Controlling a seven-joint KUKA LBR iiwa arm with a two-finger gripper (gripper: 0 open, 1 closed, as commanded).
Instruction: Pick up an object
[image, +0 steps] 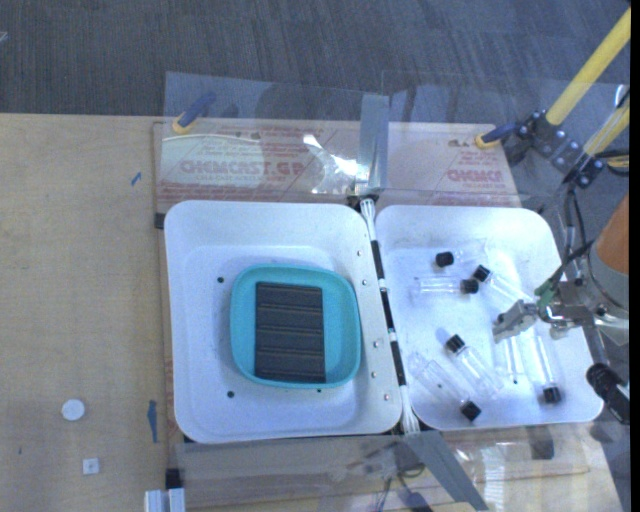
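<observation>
The gripper (520, 318) hovers low at the right of the frame over the right bin (420, 225); I cannot tell its state. Clear black-capped vials (463, 358) (scattered loosely) lie there. The left bin (190, 230) holds a teal tray (243, 310).

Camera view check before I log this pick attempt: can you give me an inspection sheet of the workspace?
Surface: wooden bench bearing two white bins, left bin and right bin.
Job's things: clear vials with black caps scattered in the right bin.
Clutter: teal tray holding a dark ribbed block in the left bin; small white disc on the bench.
Grippers: claw low over the right bin; grip unclear.
Cables: dark cables at right.
Surroundings: grey carpet; yellow pole.
</observation>
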